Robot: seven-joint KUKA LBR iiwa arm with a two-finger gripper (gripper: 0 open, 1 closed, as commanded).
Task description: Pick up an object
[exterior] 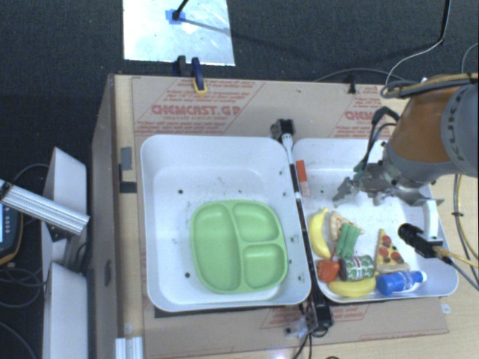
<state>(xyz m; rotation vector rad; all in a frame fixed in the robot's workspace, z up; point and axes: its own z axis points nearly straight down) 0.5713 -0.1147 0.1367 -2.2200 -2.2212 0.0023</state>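
Note:
My gripper [362, 191] hangs over the back part of the right bin [323, 155], its fingers apart with nothing between them. Just in front of it lies a heap of toy food: a yellow banana [320, 234], a pizza slice [340, 222] and a green stick-like piece [346, 239]. Closer to the front wall are a small can [358, 266], a second banana [352, 288], a red piece [328, 270], another pizza slice [389, 251] and a blue bottle [400, 281].
The left bin [172, 163] holds a green divided plate [239, 245]. A small orange-red item [301, 173] lies by the divider between the bins. Cardboard lines the bench behind the bins.

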